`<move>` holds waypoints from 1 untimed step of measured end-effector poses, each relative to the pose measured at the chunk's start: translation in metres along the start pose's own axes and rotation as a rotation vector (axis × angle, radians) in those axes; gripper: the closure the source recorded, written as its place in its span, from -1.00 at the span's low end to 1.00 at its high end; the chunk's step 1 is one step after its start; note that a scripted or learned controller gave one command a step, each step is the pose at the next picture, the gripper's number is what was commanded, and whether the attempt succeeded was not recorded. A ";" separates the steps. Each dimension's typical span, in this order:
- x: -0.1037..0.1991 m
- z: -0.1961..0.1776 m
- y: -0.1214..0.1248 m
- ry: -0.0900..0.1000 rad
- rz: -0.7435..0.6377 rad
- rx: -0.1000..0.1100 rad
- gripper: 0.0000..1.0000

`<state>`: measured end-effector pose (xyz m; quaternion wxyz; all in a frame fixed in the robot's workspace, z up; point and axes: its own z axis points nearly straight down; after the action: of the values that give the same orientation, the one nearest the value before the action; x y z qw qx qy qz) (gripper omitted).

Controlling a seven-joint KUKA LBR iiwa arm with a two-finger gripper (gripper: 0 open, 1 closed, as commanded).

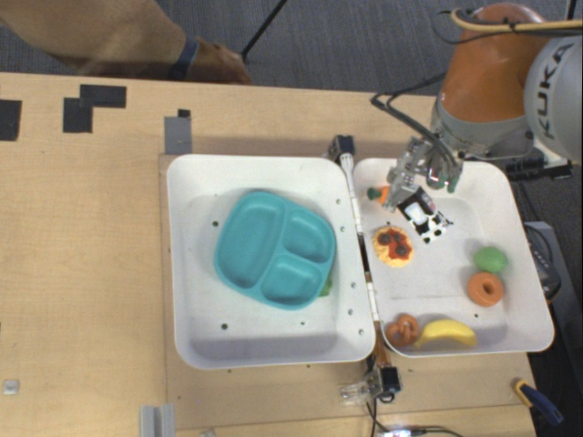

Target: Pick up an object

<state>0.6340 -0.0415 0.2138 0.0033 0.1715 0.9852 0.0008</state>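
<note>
My gripper [412, 189] hangs over the back left part of the right bin [510, 189], reaching in from the upper right. Just beneath and in front of it lies a small black-and-white toy [426, 221]; I cannot tell whether the gripper touches it. A small orange piece [374, 192] sits to the gripper's left. A pizza-like toy [393, 246] lies a little nearer the front. A green ball [490, 259], an orange donut [485, 289], a yellow banana [447, 333] and a brown ring-shaped toy [402, 329] lie toward the front right.
The left bin [196, 244] holds a teal divided plate [276, 248] with something green [325, 288] peeking out under its right edge. The ridge where the two bins meet [360, 244] runs between them. Cables [401, 107] trail behind the arm.
</note>
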 end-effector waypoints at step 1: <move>-0.035 -0.009 -0.016 -0.001 -0.383 0.000 1.00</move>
<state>0.6615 -0.0688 0.2226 0.0040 -0.0192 0.9998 0.0001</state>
